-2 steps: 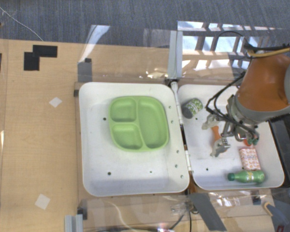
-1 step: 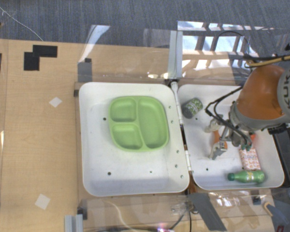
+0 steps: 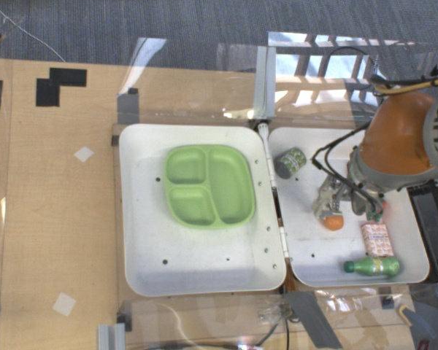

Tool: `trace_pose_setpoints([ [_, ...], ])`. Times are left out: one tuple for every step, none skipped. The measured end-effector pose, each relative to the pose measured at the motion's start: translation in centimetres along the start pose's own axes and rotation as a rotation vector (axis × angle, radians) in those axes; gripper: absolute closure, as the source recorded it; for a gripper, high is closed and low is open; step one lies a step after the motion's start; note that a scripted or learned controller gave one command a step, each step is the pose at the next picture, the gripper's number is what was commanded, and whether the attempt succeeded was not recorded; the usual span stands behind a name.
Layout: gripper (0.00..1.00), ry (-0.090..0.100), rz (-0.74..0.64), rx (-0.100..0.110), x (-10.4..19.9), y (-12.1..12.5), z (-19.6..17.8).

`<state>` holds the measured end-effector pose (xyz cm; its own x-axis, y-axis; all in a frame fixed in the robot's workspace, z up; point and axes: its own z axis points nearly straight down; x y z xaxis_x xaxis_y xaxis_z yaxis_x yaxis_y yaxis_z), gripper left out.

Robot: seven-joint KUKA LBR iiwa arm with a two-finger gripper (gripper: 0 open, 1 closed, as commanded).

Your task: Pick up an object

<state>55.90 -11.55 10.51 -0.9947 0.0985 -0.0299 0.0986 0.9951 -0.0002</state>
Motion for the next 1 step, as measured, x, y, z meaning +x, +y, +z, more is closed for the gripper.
trace_pose_setpoints([
  [1.00,0.019,0.233,0.003,1.51,-4.62,-8.42],
])
